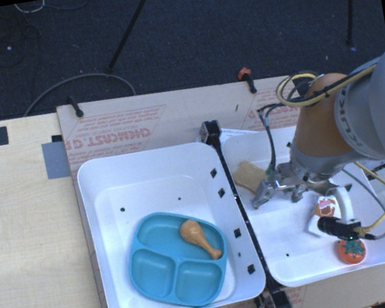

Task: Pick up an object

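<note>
Two bins stand side by side: the left bin (104, 195) holds a divided tray (155, 274), on which a drumstick (200, 238) lies. In the right bin (300, 263), a block (248, 174) lies at the rear left and a round fruit (352, 250) at the front right, well apart.

dark carpet (156, 30), pale wooden bench (24, 245), cables (126, 28)

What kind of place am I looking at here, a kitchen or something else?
Probably a robotics lab test bench, not a kitchen: a robot arm reaches over two white bins, the food is toys like the drumstick, and cables trail across the floor.
</note>
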Available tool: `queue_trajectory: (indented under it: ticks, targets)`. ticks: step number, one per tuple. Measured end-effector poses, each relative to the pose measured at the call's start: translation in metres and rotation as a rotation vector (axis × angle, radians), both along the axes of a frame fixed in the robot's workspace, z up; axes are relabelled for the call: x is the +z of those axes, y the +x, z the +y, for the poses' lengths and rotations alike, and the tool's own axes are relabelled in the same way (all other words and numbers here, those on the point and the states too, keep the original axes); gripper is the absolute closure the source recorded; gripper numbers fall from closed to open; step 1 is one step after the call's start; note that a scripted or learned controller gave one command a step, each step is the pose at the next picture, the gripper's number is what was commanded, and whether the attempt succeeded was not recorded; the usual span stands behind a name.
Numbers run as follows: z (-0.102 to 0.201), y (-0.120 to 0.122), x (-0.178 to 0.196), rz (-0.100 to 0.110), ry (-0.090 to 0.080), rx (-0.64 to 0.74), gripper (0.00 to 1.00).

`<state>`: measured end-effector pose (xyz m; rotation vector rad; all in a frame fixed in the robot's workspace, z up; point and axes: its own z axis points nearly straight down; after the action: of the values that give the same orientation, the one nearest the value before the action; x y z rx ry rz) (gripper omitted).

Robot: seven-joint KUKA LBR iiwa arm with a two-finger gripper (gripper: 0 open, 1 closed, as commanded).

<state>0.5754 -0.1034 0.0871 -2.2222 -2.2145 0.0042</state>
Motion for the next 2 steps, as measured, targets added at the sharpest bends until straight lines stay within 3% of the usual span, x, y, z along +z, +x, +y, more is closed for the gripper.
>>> queue_trajectory:
  ticks: [1, 2]
  targets:
    - [-0.002, 0.0, 0.01, 0.001, 0.0, -0.006, 1.0]
    - [-0.01, 0.005, 0.057, -0.006, -0.002, -0.005, 1.0]
